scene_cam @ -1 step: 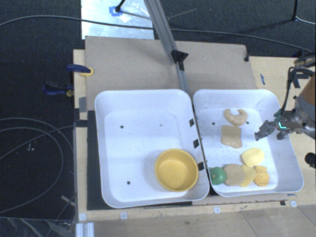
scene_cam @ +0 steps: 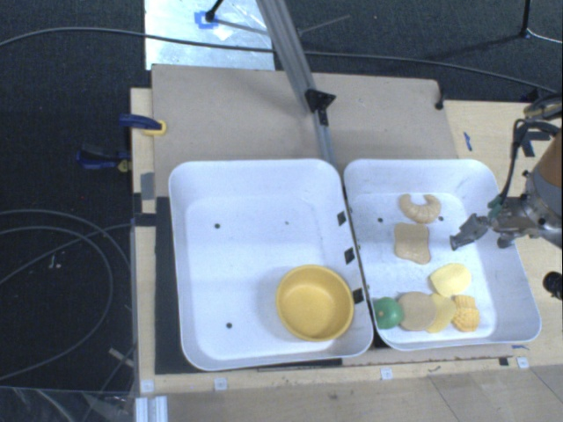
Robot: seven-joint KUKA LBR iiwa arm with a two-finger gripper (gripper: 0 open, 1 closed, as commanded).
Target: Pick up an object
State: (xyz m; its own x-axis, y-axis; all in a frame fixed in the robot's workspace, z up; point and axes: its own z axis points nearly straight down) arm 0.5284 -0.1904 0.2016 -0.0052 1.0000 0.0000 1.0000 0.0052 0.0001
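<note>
The right bin (scene_cam: pixel 493 178) holds several toy foods: a tan croissant (scene_cam: pixel 420 207), a beige bread slice (scene_cam: pixel 412 243), a pale yellow piece (scene_cam: pixel 450 280), a green piece (scene_cam: pixel 387 310), a tan round piece (scene_cam: pixel 416 311) and a yellow corn cob (scene_cam: pixel 465 314). My gripper (scene_cam: pixel 486 237) hovers over the right side of this bin, to the right of the bread slice and above the pale yellow piece. Its two dark fingers stand apart with nothing between them.
A yellow bowl (scene_cam: pixel 315 301) sits in the near right corner of the left bin (scene_cam: pixel 202 192). A slanted metal pole (scene_cam: pixel 290 42) runs down to the bins' shared back edge. Cables lie on the dark floor at left.
</note>
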